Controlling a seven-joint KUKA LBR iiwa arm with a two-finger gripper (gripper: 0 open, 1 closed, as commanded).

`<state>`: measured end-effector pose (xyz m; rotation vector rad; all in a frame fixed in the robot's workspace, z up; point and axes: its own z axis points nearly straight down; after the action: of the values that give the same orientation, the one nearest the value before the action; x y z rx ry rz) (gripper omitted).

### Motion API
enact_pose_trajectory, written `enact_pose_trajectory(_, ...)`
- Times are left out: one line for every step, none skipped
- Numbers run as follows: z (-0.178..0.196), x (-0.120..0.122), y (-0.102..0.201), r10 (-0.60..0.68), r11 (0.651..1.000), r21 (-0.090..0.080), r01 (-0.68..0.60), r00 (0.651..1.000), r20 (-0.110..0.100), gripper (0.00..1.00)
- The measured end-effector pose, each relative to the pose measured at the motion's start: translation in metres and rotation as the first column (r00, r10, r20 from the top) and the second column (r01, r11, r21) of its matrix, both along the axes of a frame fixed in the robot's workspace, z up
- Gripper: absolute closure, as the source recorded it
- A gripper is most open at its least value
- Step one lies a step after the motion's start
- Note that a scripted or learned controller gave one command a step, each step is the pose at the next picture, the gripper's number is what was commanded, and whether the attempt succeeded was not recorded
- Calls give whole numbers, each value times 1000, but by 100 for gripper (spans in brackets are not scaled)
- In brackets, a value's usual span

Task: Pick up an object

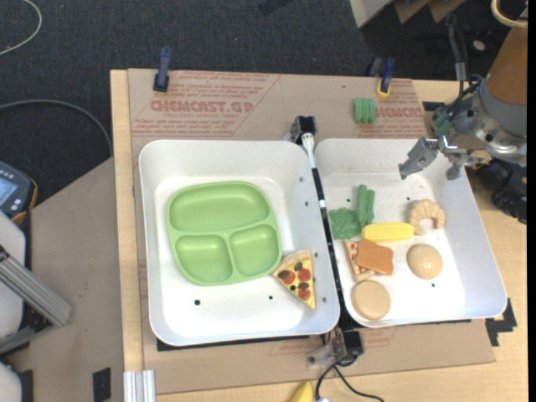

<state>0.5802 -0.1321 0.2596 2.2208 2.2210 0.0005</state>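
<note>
My gripper (434, 167) hovers over the far right corner of the right bin (477, 249). Its two fingers stand apart, open, with nothing between them. Below it in that bin lie a croissant (427, 213), a yellow corn cob (387, 232), a tan egg-shaped roll (425, 260), an orange slice on toast (373, 258), a round tan biscuit (371, 298), a leafy green piece (343, 223) and a green bean pod (365, 202). The croissant is the nearest of them, a little in front of the fingers.
The left bin (155, 224) holds a green divided plate (224, 231) and a pizza slice (297, 276) by its right wall. A small green toy (364, 110) lies on the cardboard behind the right bin. Blue clamps (162, 68) grip the board's far edge.
</note>
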Motion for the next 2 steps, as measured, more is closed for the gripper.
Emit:
enact_pose_trajectory(24, -27, 62, 6, 1000, 3, -6, 1000, -3, 0)
enact_pose_trajectory(36, -69, 118, 5, 1000, 3, -5, 1000, -4, 0)
